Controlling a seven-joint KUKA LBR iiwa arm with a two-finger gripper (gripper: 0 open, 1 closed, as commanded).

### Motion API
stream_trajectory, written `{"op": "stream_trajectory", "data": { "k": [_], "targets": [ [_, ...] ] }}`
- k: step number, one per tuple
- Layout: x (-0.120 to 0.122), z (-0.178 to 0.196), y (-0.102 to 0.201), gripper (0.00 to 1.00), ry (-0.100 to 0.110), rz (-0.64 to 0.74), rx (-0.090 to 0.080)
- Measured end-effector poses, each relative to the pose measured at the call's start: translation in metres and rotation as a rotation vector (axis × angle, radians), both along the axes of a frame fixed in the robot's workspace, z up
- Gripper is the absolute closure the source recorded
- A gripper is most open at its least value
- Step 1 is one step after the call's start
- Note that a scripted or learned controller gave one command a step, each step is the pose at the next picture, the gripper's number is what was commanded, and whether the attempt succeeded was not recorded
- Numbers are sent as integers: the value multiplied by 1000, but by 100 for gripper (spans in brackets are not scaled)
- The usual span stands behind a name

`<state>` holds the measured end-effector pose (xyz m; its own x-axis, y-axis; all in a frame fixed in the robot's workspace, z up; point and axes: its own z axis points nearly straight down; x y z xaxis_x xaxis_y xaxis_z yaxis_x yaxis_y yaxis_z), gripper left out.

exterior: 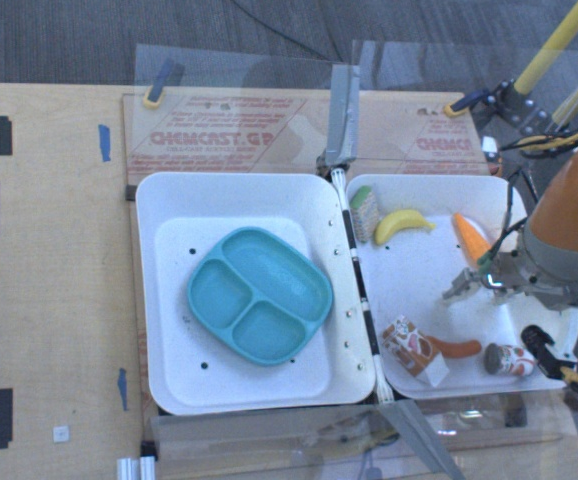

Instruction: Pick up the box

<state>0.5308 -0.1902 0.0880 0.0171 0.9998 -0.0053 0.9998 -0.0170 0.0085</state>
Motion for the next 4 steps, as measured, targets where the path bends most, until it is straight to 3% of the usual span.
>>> {"op": "stream_trajectory", "data": {
  "k": [1,2,3,4],
  "targets": [
    [-12,0,48,0,2,-23,4],
    [46,0,16,0,1,-56,3],
    [37,0,65,0,3,-78,5],
    [41,1,-1,0,0,-59,14]
  ]
}}
